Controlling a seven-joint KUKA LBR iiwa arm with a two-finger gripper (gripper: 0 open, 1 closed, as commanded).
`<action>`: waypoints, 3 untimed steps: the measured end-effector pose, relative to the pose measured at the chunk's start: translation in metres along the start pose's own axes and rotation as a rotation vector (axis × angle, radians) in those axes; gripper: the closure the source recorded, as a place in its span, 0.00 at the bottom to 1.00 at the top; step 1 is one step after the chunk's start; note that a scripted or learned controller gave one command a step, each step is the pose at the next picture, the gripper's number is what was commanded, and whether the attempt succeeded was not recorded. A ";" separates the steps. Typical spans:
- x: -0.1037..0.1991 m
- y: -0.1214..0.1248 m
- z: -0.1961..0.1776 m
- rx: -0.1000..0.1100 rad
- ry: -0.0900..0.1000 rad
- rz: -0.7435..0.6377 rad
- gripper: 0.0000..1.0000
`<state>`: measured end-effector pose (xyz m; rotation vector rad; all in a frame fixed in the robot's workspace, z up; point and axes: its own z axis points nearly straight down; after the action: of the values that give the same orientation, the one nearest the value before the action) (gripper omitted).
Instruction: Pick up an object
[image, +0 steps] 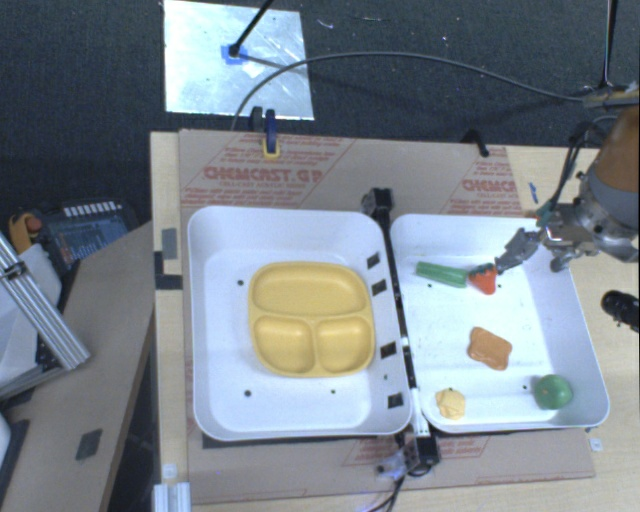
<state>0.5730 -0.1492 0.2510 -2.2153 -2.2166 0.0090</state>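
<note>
Jaws at an unreadable setting, apart or together impossible to tell from this slant, the gripper (503, 262) of the grey arm (610, 195) hangs over the upper part of the right bin (580, 330) at right of frame.

Lowest in the frame, in that bin's bottom left corner, lies a small pale yellow piece (451, 403). A green ball (551, 391) sits near the bottom right corner. Above them, near the bin's middle, rests a flat orange piece (490, 348).

Higher up, a small red piece (484, 281) lies just beside the gripper's tip, with a long green piece (441, 272) just left of it; whether the two touch is unclear. Nothing shows clamped in the gripper.

The red piece looks the likeliest target. It appears to be a light toy of plastic or rubber, not fragile, probably smooth and apt to skid on the slick white floor of the bin. A hold across its narrow width, at its middle and clear of the green neighbour, looks soundest.

At centre left of frame, the left bin (215, 300) holds a yellow divided tray (310, 318), well apart from the arm. Both bins stand on the bench (330, 165).
</note>
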 end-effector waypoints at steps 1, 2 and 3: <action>0.000 0.002 -0.006 -0.011 -0.002 -0.002 0.00; 0.007 -0.002 0.053 -0.006 -0.001 -0.001 0.00; -0.003 -0.001 0.108 -0.007 -0.001 0.000 0.00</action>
<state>0.5713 -0.1520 0.1432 -2.2193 -2.2206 0.0028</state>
